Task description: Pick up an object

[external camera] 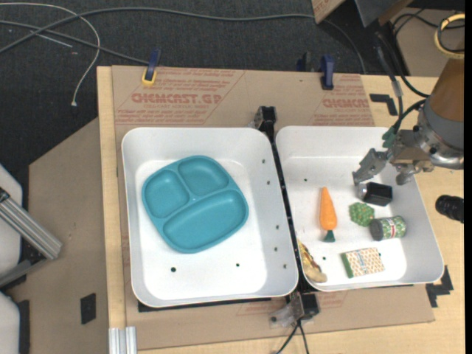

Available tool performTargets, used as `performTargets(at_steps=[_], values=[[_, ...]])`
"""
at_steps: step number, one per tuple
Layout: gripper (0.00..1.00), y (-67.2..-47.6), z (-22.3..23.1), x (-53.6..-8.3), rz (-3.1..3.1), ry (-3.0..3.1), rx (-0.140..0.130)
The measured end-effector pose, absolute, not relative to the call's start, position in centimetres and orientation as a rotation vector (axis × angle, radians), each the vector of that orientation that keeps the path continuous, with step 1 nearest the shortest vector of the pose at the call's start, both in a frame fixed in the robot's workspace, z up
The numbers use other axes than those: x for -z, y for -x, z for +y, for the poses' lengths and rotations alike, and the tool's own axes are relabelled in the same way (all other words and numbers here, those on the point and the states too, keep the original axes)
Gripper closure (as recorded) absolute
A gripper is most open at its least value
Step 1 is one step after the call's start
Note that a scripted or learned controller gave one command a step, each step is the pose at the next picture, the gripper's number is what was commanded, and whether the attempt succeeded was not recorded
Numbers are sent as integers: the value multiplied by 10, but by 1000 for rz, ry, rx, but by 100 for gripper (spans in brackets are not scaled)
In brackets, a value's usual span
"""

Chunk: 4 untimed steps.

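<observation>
1. The grey arm with its orange band enters from the right edge of the frame, and its gripper [385, 166] hangs over the upper right part of the right bin [310, 142].
2. Its two fingers [366, 168] are spread apart, pointing down and to the left, with nothing between them.
3. Just below the gripper lies a small black block [379, 193], close to the fingertips; whether they touch it is hard to judge from this angle.
4. Below the block, in the right half of that bin, sits a small green leafy toy [361, 213], perhaps a broccoli piece, though it is too small to be sure.
5. Touching its lower right is a small can [389, 227] lying on its side, with a green label and a dark end.
6. A toy carrot [327, 212] lies near the middle of the right bin, orange body upward and green top toward the bottom of the frame.
7. Near the bin's lower edge lies a flat patterned packet [363, 262], and in the lower left corner a yellowish object [312, 264] rests against the wall.
8. The left bin [140, 150] holds a teal divided plate [195, 202] with three compartments, lying flat left of centre.
</observation>
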<state>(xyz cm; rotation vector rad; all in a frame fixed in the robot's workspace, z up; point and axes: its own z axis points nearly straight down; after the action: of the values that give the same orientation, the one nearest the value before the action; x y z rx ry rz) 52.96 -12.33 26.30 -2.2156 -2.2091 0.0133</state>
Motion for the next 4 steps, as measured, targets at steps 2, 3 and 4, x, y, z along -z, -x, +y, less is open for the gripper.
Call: performTargets(at_steps=[2, 3, 4], values=[[0, -539, -116, -213, -2217, 2216, -5], [0, -529, -117, -158, -2216, 2218, -4], [0, -534, -120, -112, -2217, 2218, -4]])
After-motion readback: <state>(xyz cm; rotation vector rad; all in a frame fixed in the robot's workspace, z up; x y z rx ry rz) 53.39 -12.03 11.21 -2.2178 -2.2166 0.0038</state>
